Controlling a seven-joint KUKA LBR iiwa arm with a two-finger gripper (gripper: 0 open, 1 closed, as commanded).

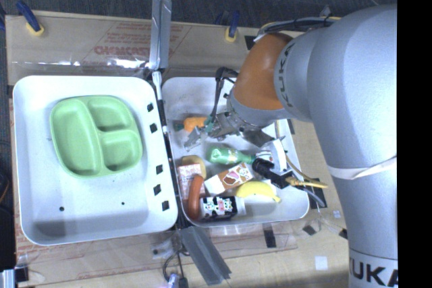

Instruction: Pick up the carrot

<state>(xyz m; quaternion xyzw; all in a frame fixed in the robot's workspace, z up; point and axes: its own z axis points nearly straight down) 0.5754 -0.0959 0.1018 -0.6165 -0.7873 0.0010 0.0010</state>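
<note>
Two shallow white bins sit side by side — a tray in one, clutter in the other.

Leftmost, the left white bin [40,212] holds a pale green sectioned plastic tray [96,133]. In the right white bin [185,91], the small orange carrot [194,123] lies near the upper left, just beside the metal two-finger gripper [202,133], whose tips are low at the carrot's right — whether it grips anything cannot be told. Below lie a green bottle [228,156], a red sausage [196,193] and a yellow banana [258,191]. Rightmost, the grey arm with an orange band [266,74] reaches in.
</note>
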